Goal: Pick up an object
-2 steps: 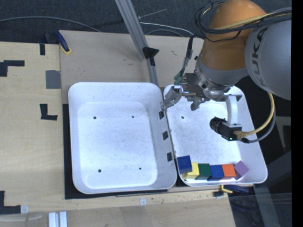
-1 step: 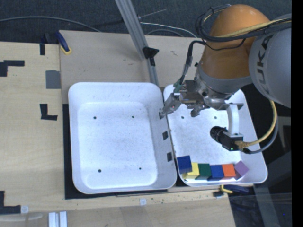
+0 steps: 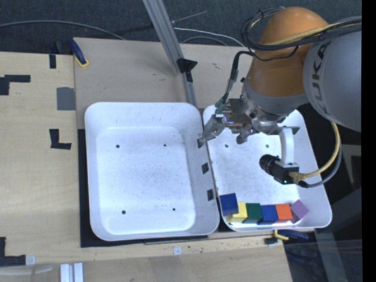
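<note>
The arm (image 3: 317, 57) runs off the right edge, so its base is cut off. Its wrist covers the far part of the right bin (image 3: 314, 216) and most of the hand (image 3: 226, 128) (finger state too hidden to tell). The surface (image 3: 35, 175) is cut off at the left and bottom edges.

Even overhead light, bright white bins (image 3: 141, 169) slightly washed out, soft shadows under the arm (image 3: 294, 57), mild overall blur, dark corners
</note>
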Robot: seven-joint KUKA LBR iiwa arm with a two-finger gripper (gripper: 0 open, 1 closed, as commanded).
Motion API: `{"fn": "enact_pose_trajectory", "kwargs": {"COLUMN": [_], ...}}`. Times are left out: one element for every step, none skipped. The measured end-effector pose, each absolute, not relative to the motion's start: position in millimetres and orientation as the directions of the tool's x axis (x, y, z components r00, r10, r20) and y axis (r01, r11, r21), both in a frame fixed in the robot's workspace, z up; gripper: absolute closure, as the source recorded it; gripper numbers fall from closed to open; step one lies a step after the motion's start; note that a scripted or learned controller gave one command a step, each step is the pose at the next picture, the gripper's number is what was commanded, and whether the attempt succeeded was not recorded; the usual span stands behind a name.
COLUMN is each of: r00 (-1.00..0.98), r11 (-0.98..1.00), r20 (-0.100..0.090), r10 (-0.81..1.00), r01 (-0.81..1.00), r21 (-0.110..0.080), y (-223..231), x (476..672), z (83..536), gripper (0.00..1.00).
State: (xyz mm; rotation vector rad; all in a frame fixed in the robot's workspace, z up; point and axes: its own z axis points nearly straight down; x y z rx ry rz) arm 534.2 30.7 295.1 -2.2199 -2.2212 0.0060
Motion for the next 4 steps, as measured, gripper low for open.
{"fn": "enact_pose_trajectory", "kwargs": {"r00": [-0.004,-0.007,-0.009,-0.012], "r11": [0.004,0.007,0.009,0.012], "r20": [0.0,0.001,0.002,0.002], "r10": [1.0,1.0,1.0,1.0], "r01": [1.0,1.0,1.0,1.0], "r21": [-0.004,-0.006,-0.008,-0.01], "y": [32,33,34,35], "x": [533.9,533.8,533.8,533.7], "z": [305,315,324,333], "gripper": [1.0,1.0,1.0,1.0]}}
